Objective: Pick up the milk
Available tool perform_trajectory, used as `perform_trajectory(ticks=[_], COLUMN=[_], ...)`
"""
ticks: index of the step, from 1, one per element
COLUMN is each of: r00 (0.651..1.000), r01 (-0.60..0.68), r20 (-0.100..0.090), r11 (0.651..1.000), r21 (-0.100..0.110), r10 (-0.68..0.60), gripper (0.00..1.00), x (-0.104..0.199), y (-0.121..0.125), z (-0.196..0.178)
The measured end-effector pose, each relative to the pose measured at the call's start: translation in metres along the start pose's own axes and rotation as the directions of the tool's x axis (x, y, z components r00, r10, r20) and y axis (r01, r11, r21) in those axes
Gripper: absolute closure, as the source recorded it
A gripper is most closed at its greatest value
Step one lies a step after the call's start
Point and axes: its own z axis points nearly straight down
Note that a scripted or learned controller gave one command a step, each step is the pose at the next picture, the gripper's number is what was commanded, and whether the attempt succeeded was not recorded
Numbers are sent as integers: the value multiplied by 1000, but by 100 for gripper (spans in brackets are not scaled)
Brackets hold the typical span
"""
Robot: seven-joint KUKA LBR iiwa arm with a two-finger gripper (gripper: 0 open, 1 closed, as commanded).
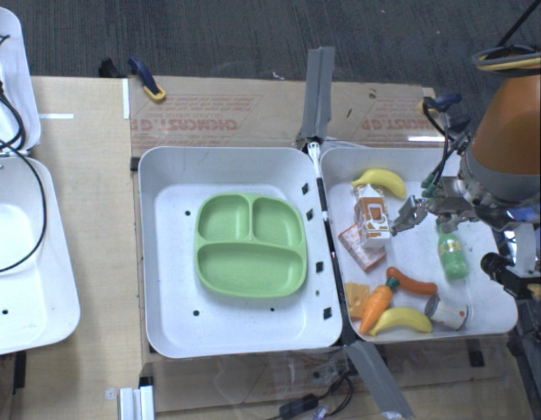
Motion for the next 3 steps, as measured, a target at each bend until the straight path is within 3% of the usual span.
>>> perform_trajectory(ticks=[1, 2, 3], r00=[970, 969, 1000], r01=[-243, -245, -4], r20=[-4, -5, 0], r11=[970, 969, 1000], r21=[-10, -12, 1], r10=[243, 245, 4], gripper=[0, 100, 100], x=[-3, -4, 44], y=[60, 61, -24], z=[87, 78, 30])
